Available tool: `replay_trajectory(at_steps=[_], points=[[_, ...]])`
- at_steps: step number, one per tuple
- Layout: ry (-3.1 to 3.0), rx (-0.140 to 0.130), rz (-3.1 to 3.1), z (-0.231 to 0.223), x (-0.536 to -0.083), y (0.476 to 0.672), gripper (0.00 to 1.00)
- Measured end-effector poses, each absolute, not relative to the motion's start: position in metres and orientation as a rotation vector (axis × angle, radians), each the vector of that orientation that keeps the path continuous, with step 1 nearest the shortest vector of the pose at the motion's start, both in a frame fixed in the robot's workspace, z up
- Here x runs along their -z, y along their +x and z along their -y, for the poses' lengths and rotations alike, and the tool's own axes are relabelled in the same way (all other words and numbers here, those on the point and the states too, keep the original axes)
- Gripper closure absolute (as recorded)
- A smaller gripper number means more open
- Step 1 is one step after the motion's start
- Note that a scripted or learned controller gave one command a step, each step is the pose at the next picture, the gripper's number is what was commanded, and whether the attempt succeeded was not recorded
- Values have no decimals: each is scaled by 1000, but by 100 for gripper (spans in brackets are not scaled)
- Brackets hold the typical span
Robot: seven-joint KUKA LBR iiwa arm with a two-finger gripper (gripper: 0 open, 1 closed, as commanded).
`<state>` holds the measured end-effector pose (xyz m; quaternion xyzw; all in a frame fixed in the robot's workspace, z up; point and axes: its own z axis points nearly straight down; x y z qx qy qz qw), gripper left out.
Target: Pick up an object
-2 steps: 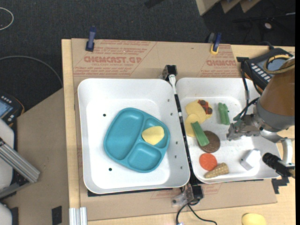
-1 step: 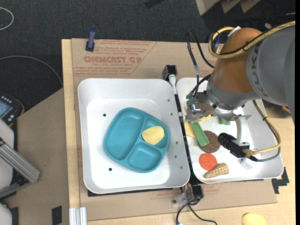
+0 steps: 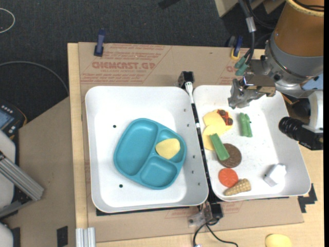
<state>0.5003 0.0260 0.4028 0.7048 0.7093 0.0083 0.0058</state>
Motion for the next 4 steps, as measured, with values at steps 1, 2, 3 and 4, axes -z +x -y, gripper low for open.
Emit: replay_trajectory(at_steps=[1, 2, 3, 4], points=[[2227, 5, -2220, 1, -362, 478, 100], [2226, 7, -2225, -11, -308, 479, 100], [2225, 4, -2220, 18, -198, 554, 100], [2221, -2, -2220, 16, -214, 552, 100]])
